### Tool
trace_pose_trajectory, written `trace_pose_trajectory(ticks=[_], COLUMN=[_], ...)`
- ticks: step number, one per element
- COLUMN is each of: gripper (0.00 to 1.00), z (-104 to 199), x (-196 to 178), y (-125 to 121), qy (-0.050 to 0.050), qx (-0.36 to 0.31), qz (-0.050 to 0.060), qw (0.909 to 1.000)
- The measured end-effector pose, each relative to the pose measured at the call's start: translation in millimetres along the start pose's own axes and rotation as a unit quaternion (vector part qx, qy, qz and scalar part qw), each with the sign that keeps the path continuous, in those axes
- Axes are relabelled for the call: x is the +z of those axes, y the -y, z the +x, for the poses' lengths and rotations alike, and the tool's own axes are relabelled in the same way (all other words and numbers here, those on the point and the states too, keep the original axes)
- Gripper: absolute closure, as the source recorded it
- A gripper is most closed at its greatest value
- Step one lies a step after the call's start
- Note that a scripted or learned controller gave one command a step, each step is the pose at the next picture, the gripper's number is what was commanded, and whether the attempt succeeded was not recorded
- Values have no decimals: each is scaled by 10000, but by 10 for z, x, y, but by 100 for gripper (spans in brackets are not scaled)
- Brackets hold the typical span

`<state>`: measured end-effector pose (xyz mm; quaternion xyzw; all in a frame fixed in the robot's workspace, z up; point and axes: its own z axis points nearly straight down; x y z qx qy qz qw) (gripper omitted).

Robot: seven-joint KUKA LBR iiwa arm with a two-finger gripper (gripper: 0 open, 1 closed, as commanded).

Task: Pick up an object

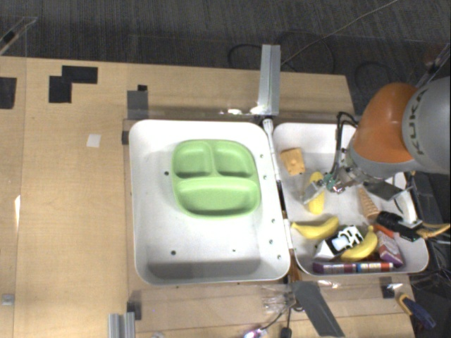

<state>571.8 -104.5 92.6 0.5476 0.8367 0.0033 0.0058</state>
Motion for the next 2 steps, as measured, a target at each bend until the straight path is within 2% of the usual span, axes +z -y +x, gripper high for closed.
trace_pose_trajectory(ticks=[1,2], gripper=[100,100], z=[10,455], x=[-117,-1136], y=[-29,-62], qy=[-2,-15], qx=[0,835], qz=[-26,29], qw=[10000,9965])
